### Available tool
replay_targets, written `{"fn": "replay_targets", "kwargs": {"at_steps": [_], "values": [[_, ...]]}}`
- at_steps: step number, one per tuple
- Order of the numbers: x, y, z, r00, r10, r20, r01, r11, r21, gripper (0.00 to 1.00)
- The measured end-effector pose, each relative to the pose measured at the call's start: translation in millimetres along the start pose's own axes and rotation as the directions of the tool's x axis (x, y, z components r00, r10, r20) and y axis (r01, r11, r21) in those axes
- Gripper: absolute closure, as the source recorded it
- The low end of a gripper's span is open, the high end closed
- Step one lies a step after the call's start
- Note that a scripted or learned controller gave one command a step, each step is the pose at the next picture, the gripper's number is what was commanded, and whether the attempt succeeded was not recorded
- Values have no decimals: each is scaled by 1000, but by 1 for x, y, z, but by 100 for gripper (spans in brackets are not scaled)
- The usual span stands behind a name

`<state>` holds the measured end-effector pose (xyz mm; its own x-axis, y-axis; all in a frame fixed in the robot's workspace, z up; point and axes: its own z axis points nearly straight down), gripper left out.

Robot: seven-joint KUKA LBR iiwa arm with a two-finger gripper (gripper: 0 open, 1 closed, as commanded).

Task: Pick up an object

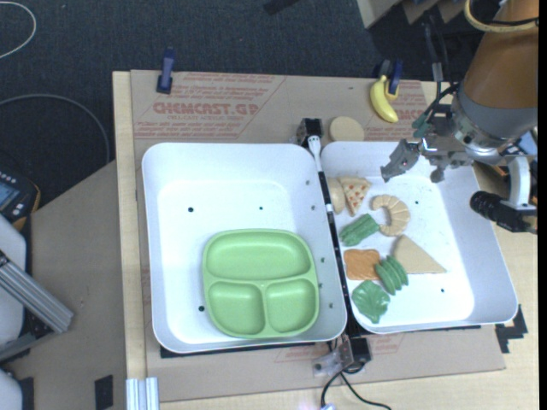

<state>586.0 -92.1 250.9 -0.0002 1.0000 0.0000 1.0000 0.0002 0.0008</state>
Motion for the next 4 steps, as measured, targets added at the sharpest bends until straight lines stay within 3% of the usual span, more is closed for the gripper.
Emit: {"fn": "replay_targets", "kwargs": {"at_steps": [1,2,3,4], "values": [[14,-49,70,1000,1,-3,-1,1000,11,0],[-2,-84,164,1000,4,1,-4,1000,3,0],[-1,-81,149,1000,3,3,-3,1000,-6,100],[81,-107,61,1000,-8,-3,8,1000,-5,100]]}}
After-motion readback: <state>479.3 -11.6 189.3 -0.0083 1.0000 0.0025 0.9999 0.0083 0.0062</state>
